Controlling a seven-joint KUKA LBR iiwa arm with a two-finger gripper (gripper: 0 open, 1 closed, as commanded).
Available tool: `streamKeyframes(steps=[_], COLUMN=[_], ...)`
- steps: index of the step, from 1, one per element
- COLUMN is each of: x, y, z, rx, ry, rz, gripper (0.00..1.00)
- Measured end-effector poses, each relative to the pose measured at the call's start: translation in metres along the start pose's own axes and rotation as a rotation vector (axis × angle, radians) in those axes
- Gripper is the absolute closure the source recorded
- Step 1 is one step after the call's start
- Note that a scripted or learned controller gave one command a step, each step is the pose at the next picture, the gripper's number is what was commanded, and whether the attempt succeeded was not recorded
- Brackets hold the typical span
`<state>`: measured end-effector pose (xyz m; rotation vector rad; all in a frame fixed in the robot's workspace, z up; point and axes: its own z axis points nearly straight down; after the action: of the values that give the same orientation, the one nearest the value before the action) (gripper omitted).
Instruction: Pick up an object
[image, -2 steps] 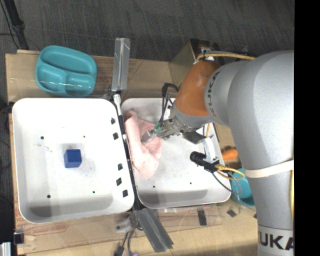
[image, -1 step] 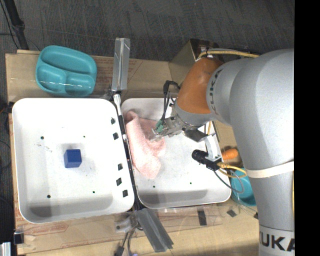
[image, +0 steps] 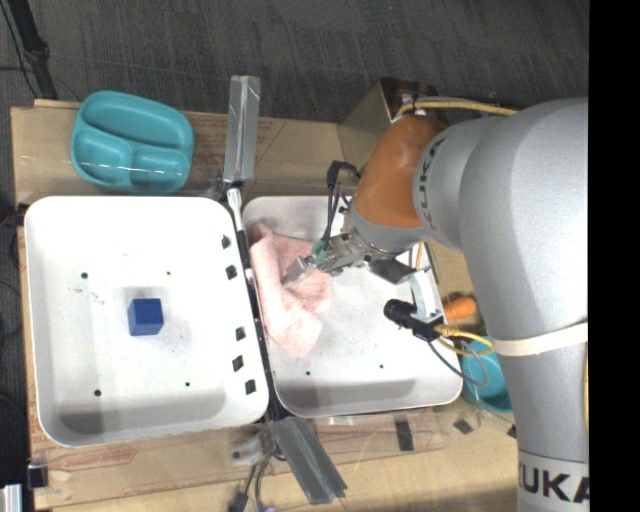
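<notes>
A crumpled pink cloth (image: 292, 298) lies along the left side of the right bin (image: 350, 395). My gripper (image: 298, 268) reaches in from the right and sits low over the cloth's upper middle, its metal fingers touching or pressing into the fabric. A small blue cube (image: 146, 316) rests in the left bin (image: 120, 225), left of centre, far from the gripper.
A teal moulded tray (image: 132, 140) lies on the bench behind the left bin. An orange object (image: 460, 308) and a teal object (image: 487, 378) sit just outside the right bin's right edge, partly hidden by the arm. A metal divider (image: 243, 125) runs between the bins.
</notes>
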<state>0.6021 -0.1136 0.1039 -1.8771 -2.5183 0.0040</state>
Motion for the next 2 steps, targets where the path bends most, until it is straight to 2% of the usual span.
streamKeyframes(steps=[1,2], x=[0.014,0.014], y=[0.004,0.005], z=[0.010,0.000], rx=[-0.003,-0.004], ry=[-0.001,0.000], rz=[-0.033,-0.037], gripper=[0.00,1.00])
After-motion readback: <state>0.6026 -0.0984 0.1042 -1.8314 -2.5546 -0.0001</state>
